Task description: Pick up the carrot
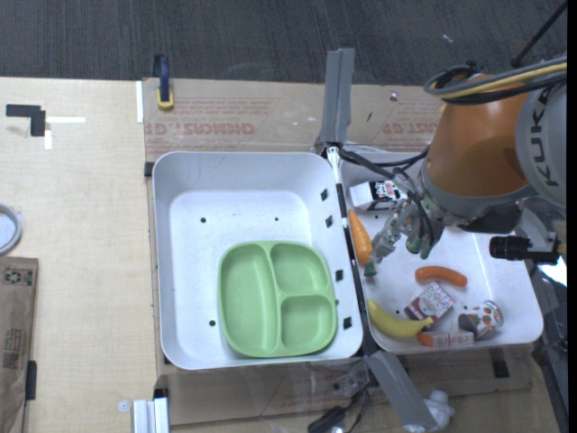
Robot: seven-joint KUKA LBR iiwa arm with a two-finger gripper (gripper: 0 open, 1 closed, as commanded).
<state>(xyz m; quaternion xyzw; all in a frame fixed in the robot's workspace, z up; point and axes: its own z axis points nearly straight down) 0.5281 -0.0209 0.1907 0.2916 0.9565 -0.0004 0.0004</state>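
You see the orange tapered carrot (360, 237) lying along the left wall of the right shallow white bin (532, 309), just beside the 2-finger gripper (394, 238). Its fingers hang spread and released, grasping nothing, with the tips just right of the carrot. A yellow banana (394, 322) lies nearer the front, and a green divided plate (277, 298) sits in the left bin (180, 242)
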